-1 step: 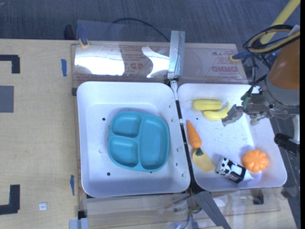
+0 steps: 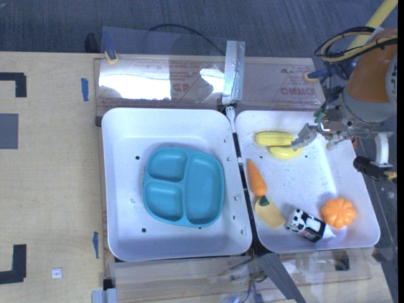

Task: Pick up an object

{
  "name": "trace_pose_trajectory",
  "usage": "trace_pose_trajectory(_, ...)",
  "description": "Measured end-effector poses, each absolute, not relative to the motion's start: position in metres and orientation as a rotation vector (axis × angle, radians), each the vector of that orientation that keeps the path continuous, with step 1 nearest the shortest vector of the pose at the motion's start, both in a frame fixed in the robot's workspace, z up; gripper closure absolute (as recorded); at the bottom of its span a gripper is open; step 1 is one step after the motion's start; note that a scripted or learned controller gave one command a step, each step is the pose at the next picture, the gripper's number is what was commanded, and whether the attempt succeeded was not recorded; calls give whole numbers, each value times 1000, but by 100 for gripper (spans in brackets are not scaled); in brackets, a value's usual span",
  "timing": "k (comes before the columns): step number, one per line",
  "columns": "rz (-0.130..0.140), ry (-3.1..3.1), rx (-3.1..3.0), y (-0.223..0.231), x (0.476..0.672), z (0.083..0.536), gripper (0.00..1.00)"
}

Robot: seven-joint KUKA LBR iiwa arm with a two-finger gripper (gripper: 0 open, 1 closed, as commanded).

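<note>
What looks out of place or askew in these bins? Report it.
Nothing is spilled or visibly damaged. The blue divided tray sits slightly rotated in the left bin. In the right bin, the black-and-white cow toy lies tipped on its side.

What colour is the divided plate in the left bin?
Light blue, a teal shade. The divided plate shows plainly in the camera view, lying in the left bin.

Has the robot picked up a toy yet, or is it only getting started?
Nothing is picked up yet. The bananas, carrot, pear, toy cow and pumpkin all lie in the right bin. The blue plate sits in the left bin. The gripper is beside the bananas, at their right end. Grabbing and lifting are left.
</note>
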State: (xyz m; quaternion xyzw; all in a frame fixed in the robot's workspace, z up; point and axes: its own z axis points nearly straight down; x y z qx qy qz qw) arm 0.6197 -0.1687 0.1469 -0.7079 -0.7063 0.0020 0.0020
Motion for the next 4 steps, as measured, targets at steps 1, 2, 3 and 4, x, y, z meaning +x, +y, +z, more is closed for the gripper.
trace_pose_trajectory(1,3,-2286,-2160,-150,658,103,0)
trace_pose_trajectory(2,15,-2402,-2036,-135,668,99,0)
trace_pose_trajectory(3,-1,-2405,-2028,-129,671,113,100)
trace_pose_trajectory(4,2,-2403,-2026,-129,670,111,0)
